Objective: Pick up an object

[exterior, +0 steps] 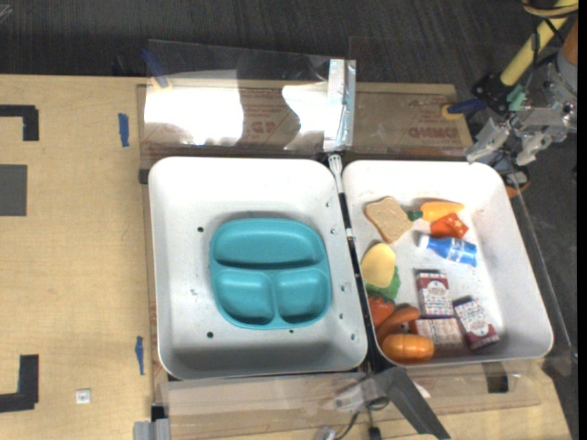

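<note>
My gripper (507, 145) hangs at the far right corner of the right bin (525, 273), above its rim and apart from everything inside. Nothing shows in its grasp. The right bin holds several toy foods: a bread slice (389, 216), an orange piece (441, 209) with a red piece (447, 226) beside it, a blue and white bottle (452, 248), a yellow fruit (379, 263) on a green piece, small cartons (433, 293) (475, 323), and an orange roll (408, 346) at the near edge.
The left bin (174, 246) holds a teal divided plate (271, 271). A clear plastic sheet (248, 108) stands behind the bins. Yellow cabling (532, 44) hangs by the arm at the top right. Bare bin floor lies along the right bin's right side.
</note>
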`<action>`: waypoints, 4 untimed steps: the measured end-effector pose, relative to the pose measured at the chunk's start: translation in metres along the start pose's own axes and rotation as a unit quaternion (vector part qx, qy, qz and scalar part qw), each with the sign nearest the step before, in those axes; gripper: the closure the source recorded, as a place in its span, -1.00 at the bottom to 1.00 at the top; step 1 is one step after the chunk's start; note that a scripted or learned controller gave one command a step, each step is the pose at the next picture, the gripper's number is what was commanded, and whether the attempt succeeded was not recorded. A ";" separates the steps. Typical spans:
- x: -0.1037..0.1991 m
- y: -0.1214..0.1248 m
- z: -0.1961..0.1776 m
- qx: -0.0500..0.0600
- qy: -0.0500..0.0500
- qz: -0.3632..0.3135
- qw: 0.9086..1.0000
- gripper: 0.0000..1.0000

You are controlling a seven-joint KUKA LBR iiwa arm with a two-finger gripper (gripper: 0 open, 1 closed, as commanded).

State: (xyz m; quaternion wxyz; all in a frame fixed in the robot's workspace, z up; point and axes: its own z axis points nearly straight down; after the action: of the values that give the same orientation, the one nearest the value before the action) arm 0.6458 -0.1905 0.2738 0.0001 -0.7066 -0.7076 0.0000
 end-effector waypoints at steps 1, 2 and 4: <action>0.048 -0.034 0.124 0.002 0.001 -0.096 0.995 -1.00; 0.030 0.005 0.169 -0.011 -0.004 -0.121 0.993 -1.00; 0.032 0.008 0.156 -0.016 -0.004 -0.122 0.992 -1.00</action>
State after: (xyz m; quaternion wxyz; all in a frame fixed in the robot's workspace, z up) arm 0.6540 -0.1587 0.1180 -0.0138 -0.6151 -0.7883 -0.0081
